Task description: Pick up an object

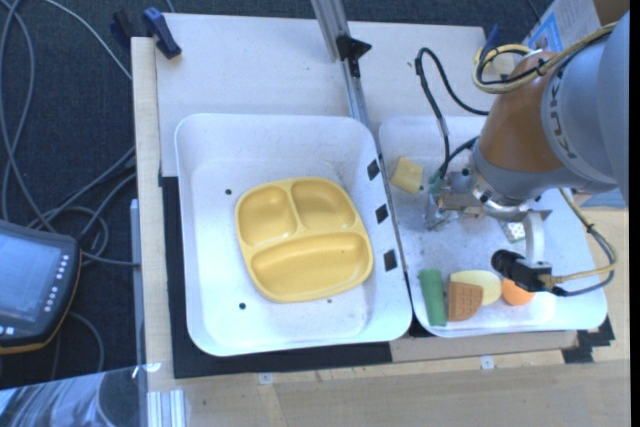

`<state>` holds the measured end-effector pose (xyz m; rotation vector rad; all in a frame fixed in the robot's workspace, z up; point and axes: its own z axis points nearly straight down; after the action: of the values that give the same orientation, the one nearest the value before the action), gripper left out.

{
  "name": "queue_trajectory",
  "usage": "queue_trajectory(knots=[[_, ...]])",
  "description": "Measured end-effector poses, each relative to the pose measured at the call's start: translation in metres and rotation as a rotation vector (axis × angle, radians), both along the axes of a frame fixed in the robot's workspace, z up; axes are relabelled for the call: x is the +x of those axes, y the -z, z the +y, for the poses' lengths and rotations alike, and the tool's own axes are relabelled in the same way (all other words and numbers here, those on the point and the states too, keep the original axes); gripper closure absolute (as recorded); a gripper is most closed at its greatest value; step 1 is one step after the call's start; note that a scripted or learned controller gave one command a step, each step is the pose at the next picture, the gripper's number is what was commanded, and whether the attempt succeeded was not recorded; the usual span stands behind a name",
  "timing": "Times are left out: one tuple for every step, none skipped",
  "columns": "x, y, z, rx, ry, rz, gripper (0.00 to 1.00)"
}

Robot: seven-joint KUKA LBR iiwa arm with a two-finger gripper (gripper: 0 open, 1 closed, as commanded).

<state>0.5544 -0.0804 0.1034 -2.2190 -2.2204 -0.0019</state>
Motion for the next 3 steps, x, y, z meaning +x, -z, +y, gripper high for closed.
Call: queue_trajectory(knots=[[-0.004, -0.060, -0.006, -0.003, 0.000, -0.007, 1.00], [0.003, -0.105, -0.005, -0.003, -0.001, -0.007, 1.00], [0.005, -0.147, -0.005, -0.003, -0.001, -0.007, 1.00]])
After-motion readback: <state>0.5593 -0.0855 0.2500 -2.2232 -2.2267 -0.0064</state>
